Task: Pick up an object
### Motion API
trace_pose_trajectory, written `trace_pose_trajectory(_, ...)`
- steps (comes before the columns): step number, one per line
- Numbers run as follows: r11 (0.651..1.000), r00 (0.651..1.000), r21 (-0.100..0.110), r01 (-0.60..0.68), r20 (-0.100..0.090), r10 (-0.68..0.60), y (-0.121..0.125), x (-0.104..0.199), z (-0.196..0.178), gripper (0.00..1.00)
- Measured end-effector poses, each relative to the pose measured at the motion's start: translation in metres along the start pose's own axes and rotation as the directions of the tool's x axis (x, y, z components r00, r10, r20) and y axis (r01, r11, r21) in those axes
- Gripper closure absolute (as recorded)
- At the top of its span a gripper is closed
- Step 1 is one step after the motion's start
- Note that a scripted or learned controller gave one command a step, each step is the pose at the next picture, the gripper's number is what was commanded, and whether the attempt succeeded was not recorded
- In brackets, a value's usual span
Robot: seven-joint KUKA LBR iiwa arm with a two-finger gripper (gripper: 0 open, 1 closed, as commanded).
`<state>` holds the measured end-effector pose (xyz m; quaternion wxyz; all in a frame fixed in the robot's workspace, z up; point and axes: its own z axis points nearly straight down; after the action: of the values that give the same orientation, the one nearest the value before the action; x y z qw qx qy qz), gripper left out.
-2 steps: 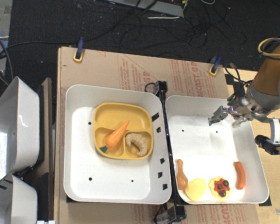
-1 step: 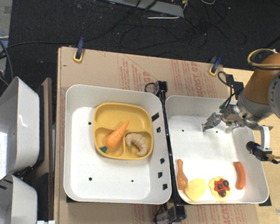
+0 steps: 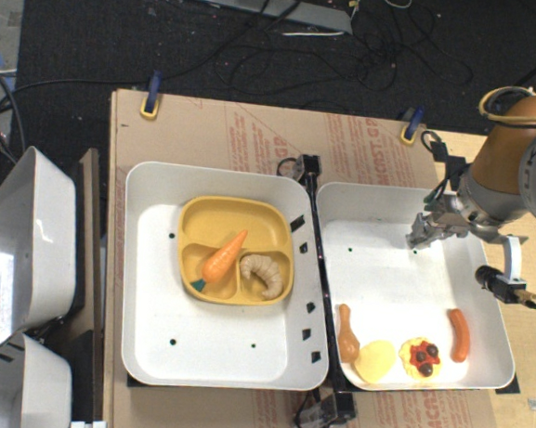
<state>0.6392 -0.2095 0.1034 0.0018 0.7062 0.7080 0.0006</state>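
My gripper (image 3: 421, 239) hangs over the upper right part of the right bin (image 3: 376, 255), with bare white floor under it and nothing between its tips. Along that bin's front edge lie a tan drumstick (image 3: 346, 334), a pale yellow round piece (image 3: 376, 360), a small tart with dark berries (image 3: 421, 357) and a red sausage (image 3: 461, 334). In the left bin (image 3: 146, 328) a yellow divided plate (image 3: 202, 221) holds a carrot (image 3: 224, 256) and a beige shrimp (image 3: 265, 274).
A black divider with clips (image 3: 312, 259) runs between the two bins. Yellow clamps (image 3: 150, 107) (image 3: 410, 130) sit at the cardboard's back edge. Grey containers (image 3: 23, 243) stand off the bench at the left. Cables lie on the dark floor behind.
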Motion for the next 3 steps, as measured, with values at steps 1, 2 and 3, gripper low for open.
trace_pose_trajectory(1,1.0,1.0,-0.003,-0.004,0.0,0.004,-0.005,-0.001,-0.046,1.0)
trace_pose_trajectory(2,1.0,1.0,-0.005,-0.002,0.002,0.002,0.0,-0.009,-0.107,1.0)
trace_pose_trajectory(3,1.0,1.0,-0.001,0.0,0.0,0.0,0.001,-0.009,-0.124,1.0)
